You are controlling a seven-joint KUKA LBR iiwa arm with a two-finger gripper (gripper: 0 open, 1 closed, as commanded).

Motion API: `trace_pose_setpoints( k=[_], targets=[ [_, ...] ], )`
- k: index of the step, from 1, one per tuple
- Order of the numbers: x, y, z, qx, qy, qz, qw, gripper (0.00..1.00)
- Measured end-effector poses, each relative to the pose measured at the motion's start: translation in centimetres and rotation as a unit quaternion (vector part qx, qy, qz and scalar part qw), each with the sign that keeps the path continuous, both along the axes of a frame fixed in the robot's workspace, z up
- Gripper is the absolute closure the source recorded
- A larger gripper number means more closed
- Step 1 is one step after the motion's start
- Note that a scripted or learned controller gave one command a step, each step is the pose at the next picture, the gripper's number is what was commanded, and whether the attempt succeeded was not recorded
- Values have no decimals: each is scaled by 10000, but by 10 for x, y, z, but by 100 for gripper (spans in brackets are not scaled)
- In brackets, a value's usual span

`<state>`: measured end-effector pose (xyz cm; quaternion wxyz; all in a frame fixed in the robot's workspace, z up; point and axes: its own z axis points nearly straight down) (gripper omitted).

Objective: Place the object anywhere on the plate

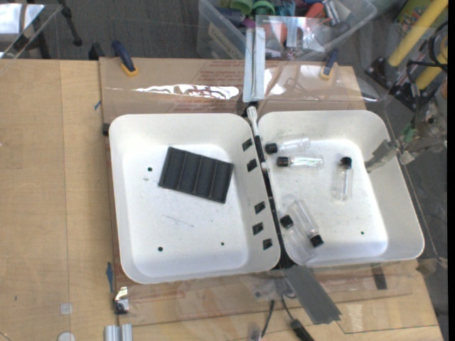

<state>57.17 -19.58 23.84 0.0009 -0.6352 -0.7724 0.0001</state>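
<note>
Gripper (pixel 377 158) beside vials (pixel 298 161) bin (pixel 398 212)

No text, label or number is legible; red print on the cardboard (pixel 213 73) is blurred.

The gripper (pixel 375 160) hangs at the view's right, tilted leftward.

Both shallow bins, the left bin (pixel 135 254) and the right bin (pixel 398 240), look like smooth white plastic with a soft sheen. The ribbed plate (pixel 195 174), far left of the gripper (pixel 377 158), is matt black. The vials (pixel 307 161) just left of the gripper are clear and glossy with black caps. The table (pixel 50 190) is pale wood, matt.
</note>
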Motion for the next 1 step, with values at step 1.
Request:
trace_pose_setpoints(
  k=[1],
  targets=[
    [-21, -28, 11, -1, -10, 1233, 9924, 0]
  ],
)
